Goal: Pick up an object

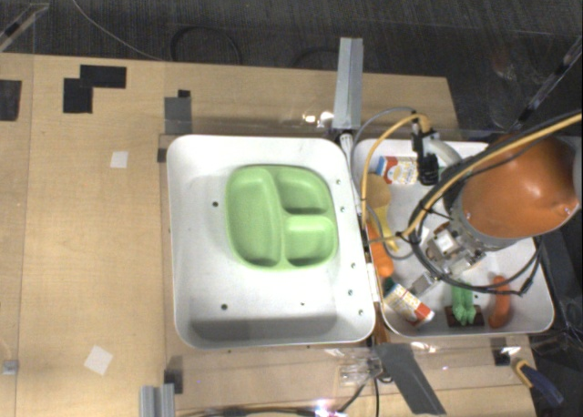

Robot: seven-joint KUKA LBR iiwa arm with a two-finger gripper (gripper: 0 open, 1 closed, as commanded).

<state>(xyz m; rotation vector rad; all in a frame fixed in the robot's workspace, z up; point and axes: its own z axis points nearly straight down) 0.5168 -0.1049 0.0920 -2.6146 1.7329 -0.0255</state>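
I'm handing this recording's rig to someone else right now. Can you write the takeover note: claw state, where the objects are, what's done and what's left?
Claw: low over the right bin, among cables; nothing seen held.
Left bin: green divided tray.
Right bin: green toy and orange piece near the front wall, small white-and-orange item at front left, orange stick along the left wall, white packet at the back.
Done: arm is positioned over the right bin.
Left: grasp one object and lift it.

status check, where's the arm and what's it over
Tool low in right white bin, above the clutter. Small green plastic toy and orange piece lie just below it, nothing seen gripped. Green divided plate sits alone in left white bin.
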